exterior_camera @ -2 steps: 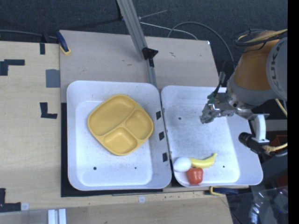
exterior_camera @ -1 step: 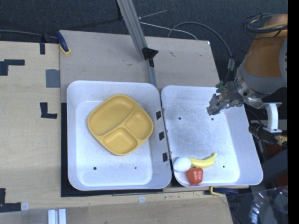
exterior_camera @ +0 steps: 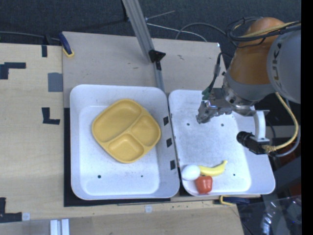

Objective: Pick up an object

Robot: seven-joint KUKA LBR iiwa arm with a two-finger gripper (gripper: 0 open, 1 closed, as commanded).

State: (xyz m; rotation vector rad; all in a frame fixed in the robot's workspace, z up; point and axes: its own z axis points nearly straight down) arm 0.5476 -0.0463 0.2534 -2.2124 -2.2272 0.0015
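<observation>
In the right bin (exterior_camera: 215, 141), three small objects lie together near the front left corner: a white egg-shaped ball (exterior_camera: 190, 172), a yellow banana (exterior_camera: 214, 169) and a red pepper-like piece (exterior_camera: 204, 183). My gripper (exterior_camera: 204, 114) hangs over the back part of the same bin, well behind those objects and apart from them. Nothing shows between its fingertips. A yellow divided plate (exterior_camera: 126, 129) lies in the left bin (exterior_camera: 83, 146).
A slanted metal pole (exterior_camera: 142, 28) rises from the back of the bench between the bins. A black fitting with a yellow cable (exterior_camera: 252, 142) hangs off the arm over the right bin's right side. Bare bin floor lies under the gripper.
</observation>
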